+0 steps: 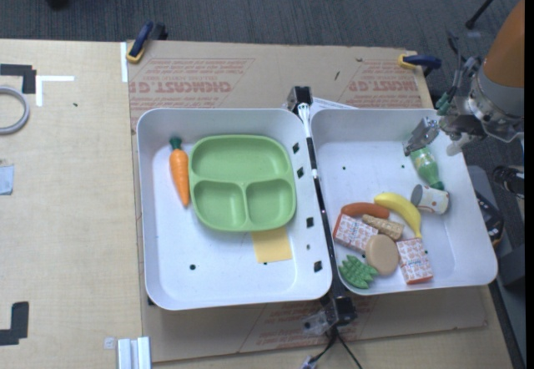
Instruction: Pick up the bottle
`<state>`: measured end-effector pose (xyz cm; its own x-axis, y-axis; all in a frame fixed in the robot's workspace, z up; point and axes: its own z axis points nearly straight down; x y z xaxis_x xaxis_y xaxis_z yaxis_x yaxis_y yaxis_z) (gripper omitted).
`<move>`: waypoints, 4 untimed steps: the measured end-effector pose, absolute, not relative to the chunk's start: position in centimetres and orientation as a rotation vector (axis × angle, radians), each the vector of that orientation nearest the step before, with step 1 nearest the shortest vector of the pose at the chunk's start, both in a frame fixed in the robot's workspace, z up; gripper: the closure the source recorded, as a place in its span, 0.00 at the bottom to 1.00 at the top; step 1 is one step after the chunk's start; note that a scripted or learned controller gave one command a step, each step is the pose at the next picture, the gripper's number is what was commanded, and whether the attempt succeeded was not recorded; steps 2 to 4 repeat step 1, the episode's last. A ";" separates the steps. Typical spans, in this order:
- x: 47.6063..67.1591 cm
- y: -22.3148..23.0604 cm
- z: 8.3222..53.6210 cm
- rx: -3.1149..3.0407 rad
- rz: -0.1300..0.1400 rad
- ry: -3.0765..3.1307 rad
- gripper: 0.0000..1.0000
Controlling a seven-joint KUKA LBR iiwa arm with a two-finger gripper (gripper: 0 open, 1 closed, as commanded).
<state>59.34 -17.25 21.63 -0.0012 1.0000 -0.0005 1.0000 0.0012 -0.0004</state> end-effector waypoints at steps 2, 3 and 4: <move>59.4 -17.3 22.6 2.217 -0.002 2.225 1.00; 59.4 -17.3 22.6 2.217 -0.002 2.225 1.00; 59.4 -17.3 22.6 2.217 -0.002 2.225 1.00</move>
